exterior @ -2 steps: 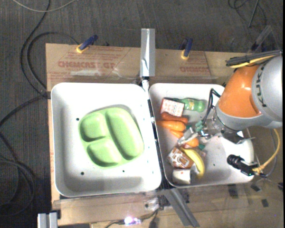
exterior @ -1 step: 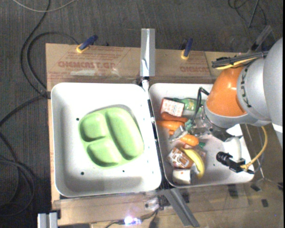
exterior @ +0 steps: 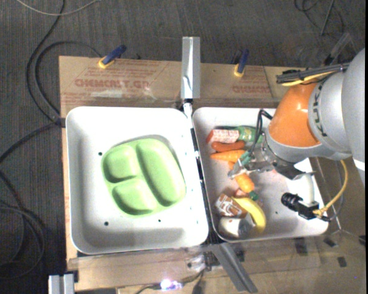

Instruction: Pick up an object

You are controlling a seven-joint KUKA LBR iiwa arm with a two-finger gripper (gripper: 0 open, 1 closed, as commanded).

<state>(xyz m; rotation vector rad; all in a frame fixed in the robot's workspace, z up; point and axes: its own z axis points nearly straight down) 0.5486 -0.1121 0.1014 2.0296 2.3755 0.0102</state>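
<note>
1. Two shallow white bins sat side by side on a cardboard-covered surface, seen from above.
2. The left bin held a green divided plate, lying flat near its middle.
3. The right bin held a cluster of toy food: a carrot, a small orange piece, a banana and a brown packet just beside the banana.
4. The grey arm with its orange band reached in from the right, over the right bin.
5. The gripper hung low among the food, near the carrot's tip; whether the jaws were released or clenched could not be told.
</note>
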